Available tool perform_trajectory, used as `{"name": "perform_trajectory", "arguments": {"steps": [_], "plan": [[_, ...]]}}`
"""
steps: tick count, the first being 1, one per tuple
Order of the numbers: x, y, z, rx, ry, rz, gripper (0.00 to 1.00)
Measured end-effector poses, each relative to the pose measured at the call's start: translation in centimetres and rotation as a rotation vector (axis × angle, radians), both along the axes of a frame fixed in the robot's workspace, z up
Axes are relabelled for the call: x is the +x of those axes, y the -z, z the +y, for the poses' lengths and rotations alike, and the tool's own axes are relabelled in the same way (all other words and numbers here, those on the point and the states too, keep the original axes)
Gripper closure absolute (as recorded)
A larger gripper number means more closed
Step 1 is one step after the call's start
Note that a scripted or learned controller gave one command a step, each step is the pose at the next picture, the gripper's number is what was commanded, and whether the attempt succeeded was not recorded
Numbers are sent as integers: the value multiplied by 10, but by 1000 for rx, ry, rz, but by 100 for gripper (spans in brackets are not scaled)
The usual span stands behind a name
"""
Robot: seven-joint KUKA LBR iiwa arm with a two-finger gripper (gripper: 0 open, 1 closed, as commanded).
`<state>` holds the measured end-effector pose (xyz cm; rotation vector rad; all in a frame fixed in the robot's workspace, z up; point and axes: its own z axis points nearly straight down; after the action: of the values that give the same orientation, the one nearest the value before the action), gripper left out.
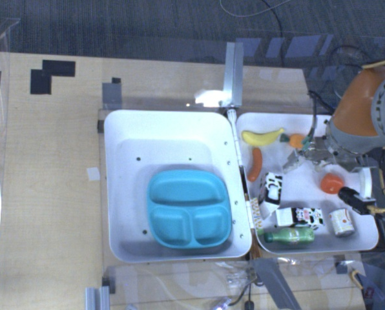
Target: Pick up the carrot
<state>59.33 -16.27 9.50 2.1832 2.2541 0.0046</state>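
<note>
The arm reaches in from the right over the right bin, and its gripper hangs low near the bin's back, just beside the carrot; whether the claw is wide or narrow cannot be told from this view. The carrot lies at the back of the right bin, touching the right end of the banana, with a sausage below that. The left bin holds a blue divided plate.
</note>
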Motion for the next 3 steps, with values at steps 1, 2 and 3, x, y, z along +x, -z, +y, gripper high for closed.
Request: {"name": "perform_trajectory", "arguments": {"steps": [1,2,3], "plan": [[54,8,-25,1,301,4,0],[62,7,-16,-4,407,24,0],[78,-74,-35,1,424,-4,0]]}}
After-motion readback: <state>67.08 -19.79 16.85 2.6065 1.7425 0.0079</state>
